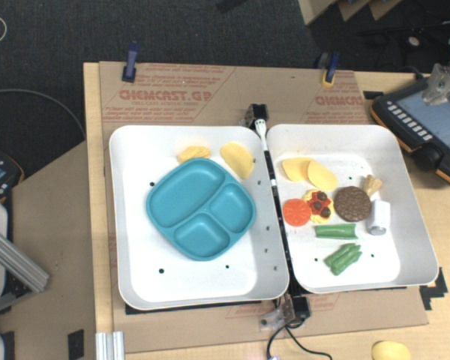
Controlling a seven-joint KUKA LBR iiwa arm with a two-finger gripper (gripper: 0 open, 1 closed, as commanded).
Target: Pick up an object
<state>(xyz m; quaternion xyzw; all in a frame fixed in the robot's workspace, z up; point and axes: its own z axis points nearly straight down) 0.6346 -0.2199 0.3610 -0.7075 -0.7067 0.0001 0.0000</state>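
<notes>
Blue divided tray [201, 209] lies in the middle of the left bin [135, 268], two yellow pieces [217, 157] at its far edge. Toy food [330, 208] clusters mid right bin [409, 257]. Gripper state: cannot tell.

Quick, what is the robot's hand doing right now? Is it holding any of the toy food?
Hand: cannot be told from this picture. The toy food lies loose in the right bin, and the blue tray sits in the left bin.
</notes>
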